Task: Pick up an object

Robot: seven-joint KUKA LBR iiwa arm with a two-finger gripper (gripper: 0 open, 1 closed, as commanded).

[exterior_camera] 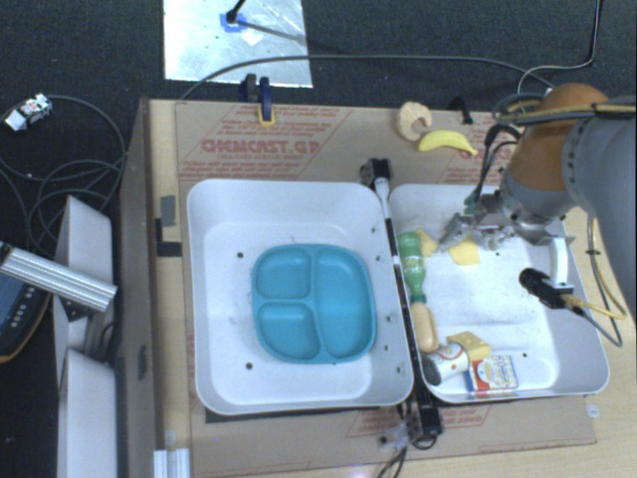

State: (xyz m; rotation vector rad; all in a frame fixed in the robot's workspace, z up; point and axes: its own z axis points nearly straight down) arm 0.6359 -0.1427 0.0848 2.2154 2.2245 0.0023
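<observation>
The arm (577,147) is bent in from the right over the right bin (587,366), and the gripper (476,225) is lowered at that bin's upper left part, just beside a yellow block (464,255). Whether the block is touched cannot be made out, and the tool's state cannot be told (the metal parts blur together there); nothing is seen held.

The candidate objects are kept to the right bin's left side, probably as they fell: a green bottle (411,267) along the dividing wall, a tan piece (424,328) below it, then a small carton (493,373) and a spoon-like item (430,366) near the lower rim. The block is judged the likeliest target, being nearest the gripper and free of neighbours.

In the left bin (214,267) a blue divided plate (314,302) lies flat and centred, well apart from the work.

Both bins sit on a cardboard sheet (269,142). A banana (446,142) and a pale round item (414,119) lie on it beyond the right bin. The floor around is dark carpet, crossed by cables (90,118), with a foil square (237,23) at the top.
</observation>
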